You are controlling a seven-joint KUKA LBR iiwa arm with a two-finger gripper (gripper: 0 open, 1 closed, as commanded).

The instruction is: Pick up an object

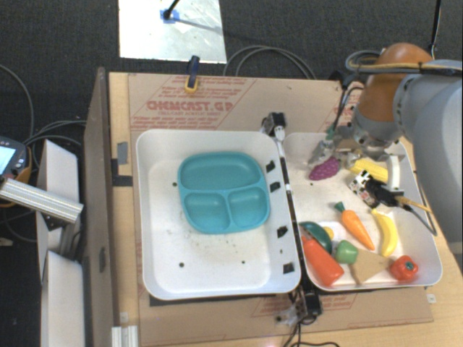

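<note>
purple toy piece (323, 169) lies at the far end of the right-hand bin (315, 201), near the divider, long axis slanting lower-left to upper-right. my gripper (323, 151) hangs just above it; spread or closed, i can't tell.

- Right below your gripper (320, 152) the purple toy (325, 168) blocks a straight drop.
- On the arm's side of the gripper, a yellow toy (369, 170) sits close by.
- Nearer the camera than the gripper, a patch of bare bin floor (316, 202) is open.
- Beyond that patch, the carrot (354, 225), banana (387, 232), green piece (347, 251) and red pepper (323, 261) crowd together.
- Away from the arm, the shared bin wall (283, 176) stands in your way. Past it, the blue tray (222, 192) has bare floor around it.
</note>
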